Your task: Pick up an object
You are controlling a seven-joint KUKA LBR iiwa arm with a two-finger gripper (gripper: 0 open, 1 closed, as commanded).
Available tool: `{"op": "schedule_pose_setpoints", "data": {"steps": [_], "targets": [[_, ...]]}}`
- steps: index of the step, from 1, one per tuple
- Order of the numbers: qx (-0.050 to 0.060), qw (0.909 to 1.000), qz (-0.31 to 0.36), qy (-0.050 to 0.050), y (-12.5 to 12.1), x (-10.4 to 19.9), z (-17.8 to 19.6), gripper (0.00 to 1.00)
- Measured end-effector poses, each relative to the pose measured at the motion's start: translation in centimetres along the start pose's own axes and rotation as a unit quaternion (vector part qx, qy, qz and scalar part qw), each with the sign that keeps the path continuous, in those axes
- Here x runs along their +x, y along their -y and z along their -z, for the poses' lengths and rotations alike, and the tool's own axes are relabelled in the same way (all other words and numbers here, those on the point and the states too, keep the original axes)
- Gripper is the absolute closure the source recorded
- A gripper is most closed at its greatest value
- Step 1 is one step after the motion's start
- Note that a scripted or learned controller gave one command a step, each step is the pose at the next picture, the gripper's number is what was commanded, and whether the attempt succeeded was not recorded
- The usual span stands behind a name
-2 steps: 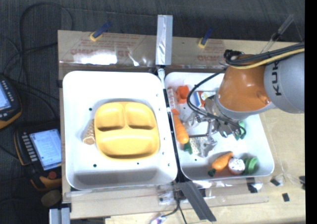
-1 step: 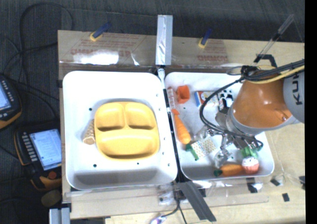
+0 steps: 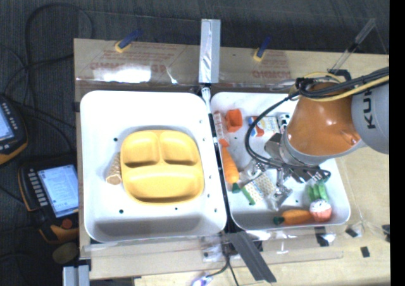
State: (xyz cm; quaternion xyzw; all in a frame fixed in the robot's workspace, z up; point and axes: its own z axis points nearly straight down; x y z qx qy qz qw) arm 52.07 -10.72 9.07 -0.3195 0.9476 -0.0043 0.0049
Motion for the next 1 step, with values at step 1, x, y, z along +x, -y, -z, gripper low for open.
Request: {"op": "schedule_pose_setpoints", "data": {"steps": [1], "targets": [[-0.001, 0.9965, 0.084, 0.002, 9.07, -1.73, -0.2, 0.0]]}}
